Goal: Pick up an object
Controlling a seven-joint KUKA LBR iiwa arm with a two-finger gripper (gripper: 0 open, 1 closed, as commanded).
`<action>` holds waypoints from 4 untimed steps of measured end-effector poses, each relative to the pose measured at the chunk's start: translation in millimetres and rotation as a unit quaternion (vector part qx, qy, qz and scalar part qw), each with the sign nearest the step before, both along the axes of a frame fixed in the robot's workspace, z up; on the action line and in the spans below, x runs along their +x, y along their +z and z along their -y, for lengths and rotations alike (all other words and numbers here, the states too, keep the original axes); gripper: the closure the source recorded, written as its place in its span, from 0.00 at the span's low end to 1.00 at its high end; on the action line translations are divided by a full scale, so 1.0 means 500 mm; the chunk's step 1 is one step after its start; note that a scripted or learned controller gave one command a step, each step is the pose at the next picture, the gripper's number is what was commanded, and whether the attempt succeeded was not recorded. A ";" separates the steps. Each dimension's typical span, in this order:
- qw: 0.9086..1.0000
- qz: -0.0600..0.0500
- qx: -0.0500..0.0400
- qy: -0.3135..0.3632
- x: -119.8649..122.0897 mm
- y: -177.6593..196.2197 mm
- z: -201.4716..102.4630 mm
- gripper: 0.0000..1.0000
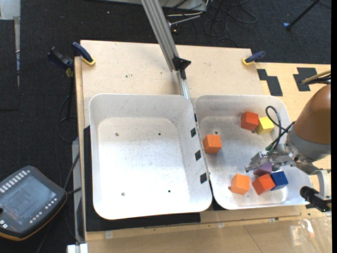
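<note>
Pale surface carries two white bins, and in the right bin the tool, its state impossible to tell, hangs over a purple block, seemingly light, rigid, best pinched across opposite flat faces.

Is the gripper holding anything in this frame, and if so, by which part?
Cannot be told. The gripper sits low in the right bin, right over a purple block, but a grasp isn't visible.

The grey arm with its orange band reaches in over the table's right edge, wrist bent low, the end effector down near the front right corner.
</note>
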State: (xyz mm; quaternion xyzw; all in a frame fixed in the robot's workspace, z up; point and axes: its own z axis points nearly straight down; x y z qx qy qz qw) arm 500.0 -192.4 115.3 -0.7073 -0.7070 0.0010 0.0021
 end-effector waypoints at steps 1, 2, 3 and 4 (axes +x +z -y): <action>1.000 0.003 -0.001 0.000 0.003 0.025 0.001 1.00; 1.000 0.005 -0.002 0.001 0.016 0.146 0.013 1.00; 1.000 0.005 -0.002 0.002 0.019 0.201 0.013 1.00; 1.000 0.002 0.000 0.004 0.035 0.185 -0.091 1.00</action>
